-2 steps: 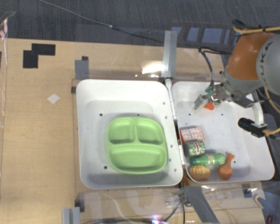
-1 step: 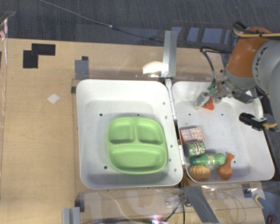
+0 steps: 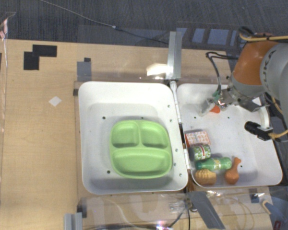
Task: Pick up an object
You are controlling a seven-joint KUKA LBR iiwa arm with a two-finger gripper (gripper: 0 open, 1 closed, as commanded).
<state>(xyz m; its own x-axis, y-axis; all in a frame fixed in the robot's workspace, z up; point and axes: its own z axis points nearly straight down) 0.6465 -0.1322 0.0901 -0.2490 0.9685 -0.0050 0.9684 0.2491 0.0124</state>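
Small orange object (image 3: 214,109), right bin's (image 3: 259,176) far end.

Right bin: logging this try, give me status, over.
Gripper low over right bin, upper part, small orange piece at its tip, grasp unconfirmed. Other toy food clustered at bin's near left corner. Nothing blocking.

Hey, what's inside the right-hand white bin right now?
In the right bin, near its front left corner: a small printed box, a green can, a green bottle, a bun-like item and an orange drumstick toy. The arm covers the bin's far right.
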